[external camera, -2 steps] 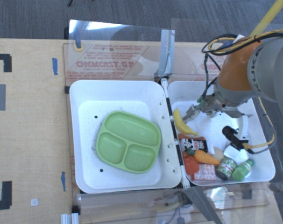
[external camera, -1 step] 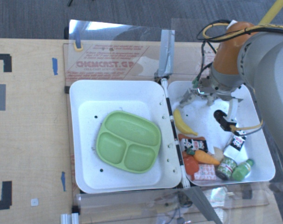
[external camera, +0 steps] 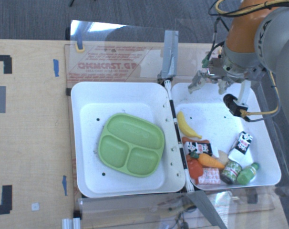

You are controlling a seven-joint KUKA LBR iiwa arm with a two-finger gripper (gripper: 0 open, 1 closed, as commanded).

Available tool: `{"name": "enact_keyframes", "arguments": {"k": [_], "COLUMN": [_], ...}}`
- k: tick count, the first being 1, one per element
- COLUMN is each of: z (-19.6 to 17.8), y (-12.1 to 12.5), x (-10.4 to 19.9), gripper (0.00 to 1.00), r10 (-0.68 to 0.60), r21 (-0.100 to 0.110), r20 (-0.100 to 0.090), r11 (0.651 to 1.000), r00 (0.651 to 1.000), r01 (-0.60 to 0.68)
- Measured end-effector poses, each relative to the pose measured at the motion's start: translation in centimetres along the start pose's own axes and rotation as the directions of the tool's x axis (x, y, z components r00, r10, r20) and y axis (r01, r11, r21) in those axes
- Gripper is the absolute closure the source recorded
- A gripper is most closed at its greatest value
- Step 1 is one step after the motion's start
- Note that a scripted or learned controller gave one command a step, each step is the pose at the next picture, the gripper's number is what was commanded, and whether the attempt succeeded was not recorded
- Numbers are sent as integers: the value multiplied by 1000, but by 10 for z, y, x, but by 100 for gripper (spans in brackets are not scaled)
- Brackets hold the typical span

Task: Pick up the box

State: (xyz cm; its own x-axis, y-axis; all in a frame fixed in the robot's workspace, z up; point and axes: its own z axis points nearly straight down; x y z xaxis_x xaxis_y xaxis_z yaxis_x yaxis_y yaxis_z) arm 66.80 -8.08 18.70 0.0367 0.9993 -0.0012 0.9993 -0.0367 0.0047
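Still untouched: box (external camera: 243, 142), small, black-and-white cow-patterned carton, tilted by the right wall of the right bin (external camera: 271, 142). Just beside it toward the near edge, green bottle (external camera: 248, 173) and jar (external camera: 231, 171), glossy; further left, orange carrot (external camera: 211, 161), curved yellow banana (external camera: 187, 126), flat printed packets. Left bin (external camera: 82, 99) carrying a matte green sectioned tray (external camera: 130, 144). End effector (external camera: 212, 81) hovering over the right bin's far edge, well apart from the box, fingers spread, empty. Whole pick left, by this judgement: approach, descent, closing, lifting.

The arm reaches in from the right, its hand (external camera: 209, 82) hanging low with nothing visible between the fingers
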Motion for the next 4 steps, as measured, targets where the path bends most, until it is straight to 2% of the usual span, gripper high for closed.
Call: {"name": "enact_keyframes", "arguments": {"k": [1, 2, 3, 4], "z": [92, 101, 101, 101], "y": [-40, 0, 1, -57], "x": [-16, -38, -46, -41], "gripper": [0, 0, 0, 0], "r10": [24, 83, 113, 78], "r21": [3, 1, 0, 5], "r20": [-1, 0, 1, -2], "r11": [1000, 997, 994, 997], "r00": [1000, 997, 994, 997], "r01": [-24, -83, -113, -78]}}
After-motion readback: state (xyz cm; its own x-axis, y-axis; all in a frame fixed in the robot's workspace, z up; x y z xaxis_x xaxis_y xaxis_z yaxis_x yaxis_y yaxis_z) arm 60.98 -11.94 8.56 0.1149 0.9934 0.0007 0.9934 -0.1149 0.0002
